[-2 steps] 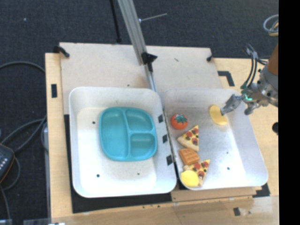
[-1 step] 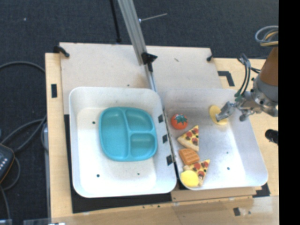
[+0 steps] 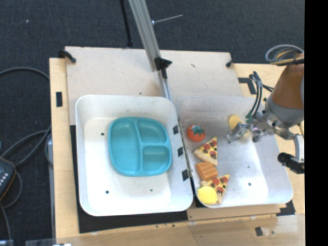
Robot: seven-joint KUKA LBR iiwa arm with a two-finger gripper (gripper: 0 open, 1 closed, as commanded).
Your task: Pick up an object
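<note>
Over the right bin (image 3: 266, 188), gripper (image 3: 245, 132) is hovering low, its opening impossible to judge. Nearest target, a yellow piece (image 3: 234, 121), is lying just beside it near the back wall. Risk: descending off-centre, nudging it away against the wall, closing on nothing.

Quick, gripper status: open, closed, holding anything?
Gripper: over the right bin, beside a small yellow piece; nothing seen between its fingers, and open or closed cannot be told.
</note>
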